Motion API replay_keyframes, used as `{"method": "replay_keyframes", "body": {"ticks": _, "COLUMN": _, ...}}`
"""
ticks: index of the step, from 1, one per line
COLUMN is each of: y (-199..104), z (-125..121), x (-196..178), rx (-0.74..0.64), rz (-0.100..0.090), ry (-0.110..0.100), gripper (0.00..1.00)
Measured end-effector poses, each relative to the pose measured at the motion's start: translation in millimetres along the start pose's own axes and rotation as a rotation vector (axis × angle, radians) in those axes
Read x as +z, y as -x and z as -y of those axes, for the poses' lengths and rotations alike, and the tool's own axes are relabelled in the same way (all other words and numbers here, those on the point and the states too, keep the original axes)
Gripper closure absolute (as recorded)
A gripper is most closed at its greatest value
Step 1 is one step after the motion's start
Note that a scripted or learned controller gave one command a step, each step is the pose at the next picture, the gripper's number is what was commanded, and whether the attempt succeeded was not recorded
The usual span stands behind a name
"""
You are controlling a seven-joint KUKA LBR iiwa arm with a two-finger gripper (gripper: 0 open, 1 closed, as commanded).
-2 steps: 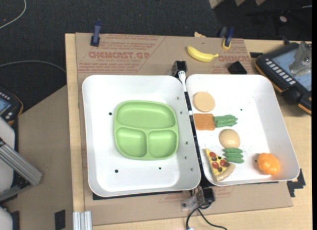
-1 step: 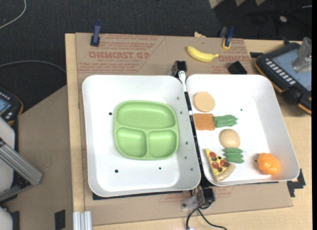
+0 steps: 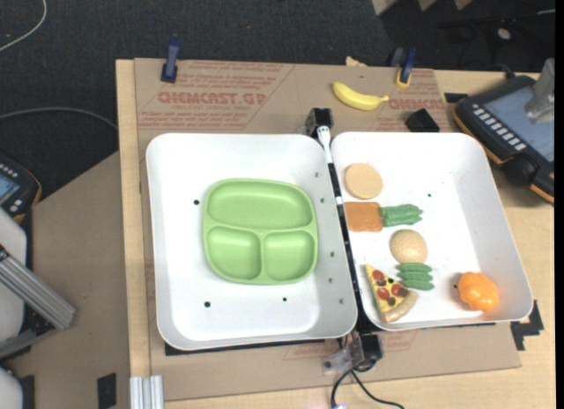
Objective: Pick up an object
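Single fixed camera above the bench, angled downward — both white bins (image 3: 167, 222) framed, moderately distant

"chemcast gp" on brown board (image 3: 211, 97)

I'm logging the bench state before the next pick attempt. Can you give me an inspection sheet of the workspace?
Surface: cardboard-covered bench bearing a left bin and a right bin.
Job's things: in the right bin, round cookie, orange cracker, bread roll, two green pods, pizza slice, orange fruit.
Clutter: green divided plate in the left bin; banana on the cardboard behind the bins.
Grippers: nothing seen.
Cables: white cable on the floor.
Surroundings: dark carpet; blue clamps; tablet.
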State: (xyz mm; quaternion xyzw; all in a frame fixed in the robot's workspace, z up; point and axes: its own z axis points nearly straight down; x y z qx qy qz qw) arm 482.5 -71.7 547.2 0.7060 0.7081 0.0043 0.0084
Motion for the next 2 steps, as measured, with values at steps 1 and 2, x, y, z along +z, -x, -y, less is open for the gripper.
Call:
{"method": "replay_keyframes", "body": {"ticks": 1, "y": 20, "z": 6, "x": 122, "rx": 0.008, "rz": -0.007, "ry": -0.031, "gripper": 1.00}}
{"method": "replay_keyframes", "body": {"ticks": 2, "y": 30, "z": 4, "x": 85, "rx": 0.004, "rz": -0.004, "ry": -0.011, "gripper": 1.00}}
